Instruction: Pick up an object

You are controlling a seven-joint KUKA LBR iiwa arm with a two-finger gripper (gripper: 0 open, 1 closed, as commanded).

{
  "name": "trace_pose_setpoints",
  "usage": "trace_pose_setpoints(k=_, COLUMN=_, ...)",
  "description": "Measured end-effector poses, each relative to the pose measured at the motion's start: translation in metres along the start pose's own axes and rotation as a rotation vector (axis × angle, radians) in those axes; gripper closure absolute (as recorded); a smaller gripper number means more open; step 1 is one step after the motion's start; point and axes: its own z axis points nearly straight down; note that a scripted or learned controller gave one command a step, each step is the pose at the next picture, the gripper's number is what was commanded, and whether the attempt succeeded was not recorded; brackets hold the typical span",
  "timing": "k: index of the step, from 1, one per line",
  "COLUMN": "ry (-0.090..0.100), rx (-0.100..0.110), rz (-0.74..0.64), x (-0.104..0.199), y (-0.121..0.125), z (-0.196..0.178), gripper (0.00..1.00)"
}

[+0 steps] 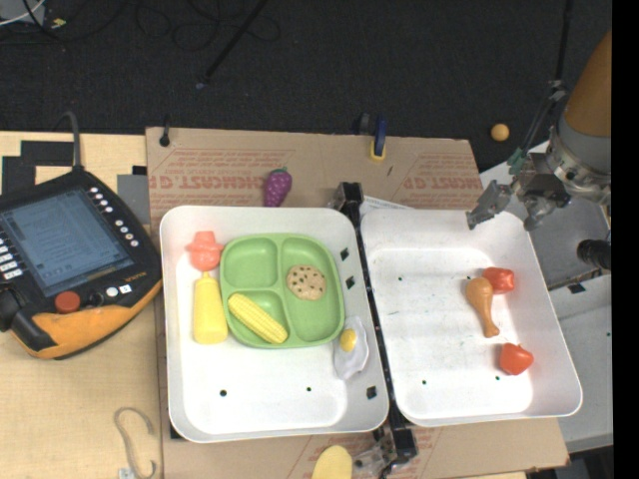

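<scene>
- In the camera view, the gripper (507, 206) is seen at the upper right corner of the right bin (439, 397), above its far rim; its fingers are spread apart and nothing is held between them.
- No object has yet been lifted. The nearest candidates are judged to be in the right bin: a toy chicken drumstick (482, 303), a red piece (500, 279) touching its upper end, and a second red piece (514, 358) lying apart, nearer the front right corner.
- The lone red piece is probably the cleaner pick, since it is clear of its neighbours; it should be approached from straight above with the fingers set either side of it and closed only once they are low enough.
- If the drumstick is chosen, it is best straddled across its narrow shaft, away from the touching red piece, so that only one thing is caught.
- The bin wall beside the front red piece may crowd one finger.
- In the left bin (260, 407) a green tray (282, 251) holds a cookie (307, 281) and a corn cob (258, 317); a yellow bottle (208, 309) stands just beside it.
- Outside the bins, a teach pendant (70, 257) and purple grapes (277, 186) are seen, well apart from the gripper's path.
</scene>
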Motion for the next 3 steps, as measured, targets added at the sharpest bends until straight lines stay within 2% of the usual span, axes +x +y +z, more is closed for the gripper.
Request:
trace_pose_setpoints(k=1, ry=-0.002, rx=-0.013, rz=-0.002, x=0.0, y=0.002, z=-0.007, gripper=0.0)
trace_pose_setpoints(k=2, ry=-0.002, rx=-0.008, rz=-0.002, x=-0.005, y=0.01, z=0.043, gripper=0.0)
trace_pose_setpoints(k=3, ry=-0.001, rx=-0.007, rz=-0.003, x=-0.004, y=0.005, z=0.089, gripper=0.0)
